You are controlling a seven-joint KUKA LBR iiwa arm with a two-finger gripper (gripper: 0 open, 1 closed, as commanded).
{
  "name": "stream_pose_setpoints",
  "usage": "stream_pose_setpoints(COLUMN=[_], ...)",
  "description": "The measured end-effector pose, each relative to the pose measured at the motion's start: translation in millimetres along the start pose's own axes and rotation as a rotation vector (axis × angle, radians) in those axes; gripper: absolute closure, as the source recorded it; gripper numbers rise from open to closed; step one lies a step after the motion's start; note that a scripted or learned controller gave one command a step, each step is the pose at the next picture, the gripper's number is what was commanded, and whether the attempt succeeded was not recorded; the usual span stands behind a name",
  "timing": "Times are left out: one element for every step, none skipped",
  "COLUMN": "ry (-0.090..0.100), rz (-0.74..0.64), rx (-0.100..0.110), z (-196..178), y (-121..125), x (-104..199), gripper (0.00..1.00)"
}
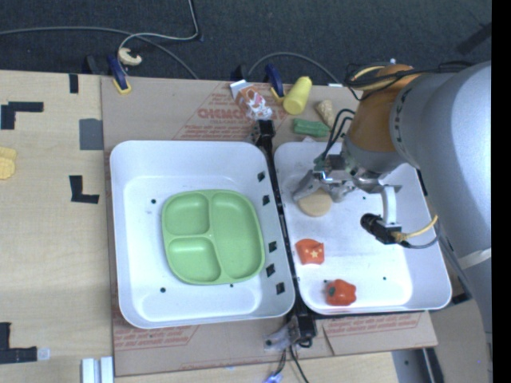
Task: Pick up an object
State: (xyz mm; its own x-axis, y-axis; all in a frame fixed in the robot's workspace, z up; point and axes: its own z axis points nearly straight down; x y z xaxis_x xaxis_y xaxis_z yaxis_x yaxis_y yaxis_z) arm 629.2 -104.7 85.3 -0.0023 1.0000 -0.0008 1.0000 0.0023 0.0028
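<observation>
The gripper (318,183) hangs over the right bin (415,290), fingers parted and holding nothing; a smooth, rounded tan object (314,205) lies just below the fingertips.

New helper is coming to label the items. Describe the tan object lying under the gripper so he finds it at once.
Start at the right-hand white bin. Near its upper left, just below the gripper, lies a tan oval piece. It is pale and smooth, unlike the two red-orange items lower in that bin.
</observation>
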Motion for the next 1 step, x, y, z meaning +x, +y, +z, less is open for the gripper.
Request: stream_pose_setpoints(ry=[-0.001], rz=[-0.001], rx=[0.0], z=[-10.0], y=[0.0], x=[0.1], gripper=[1.0])
